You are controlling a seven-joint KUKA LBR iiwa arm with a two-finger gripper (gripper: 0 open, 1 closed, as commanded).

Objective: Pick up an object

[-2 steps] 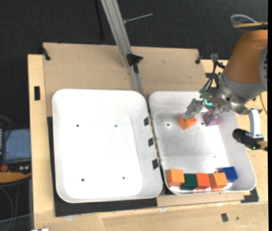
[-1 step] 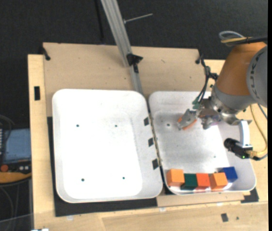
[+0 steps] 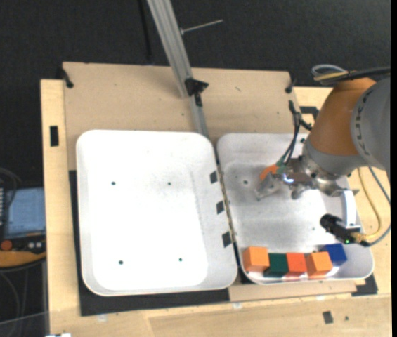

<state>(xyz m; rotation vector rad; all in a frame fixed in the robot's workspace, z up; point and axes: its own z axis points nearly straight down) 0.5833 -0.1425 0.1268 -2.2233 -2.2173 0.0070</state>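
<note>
Gripper [image 3: 277,181] hangs above the right bin [image 3: 254,209], finger state apparently indiscernible (view blurred); blocks [image 3: 295,262] lie well below it, none lifted yet.

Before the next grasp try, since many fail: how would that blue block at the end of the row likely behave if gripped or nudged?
The blue block looks box-shaped with flat faces, so probably rigid and unlikely to roll. It sits against the right bin's near wall beside an orange block, so a nudge would likely jam it. The gripper hangs well up-bin.

Slanted metal pole [image 3: 172,39], blue device [image 3: 26,211]
</note>
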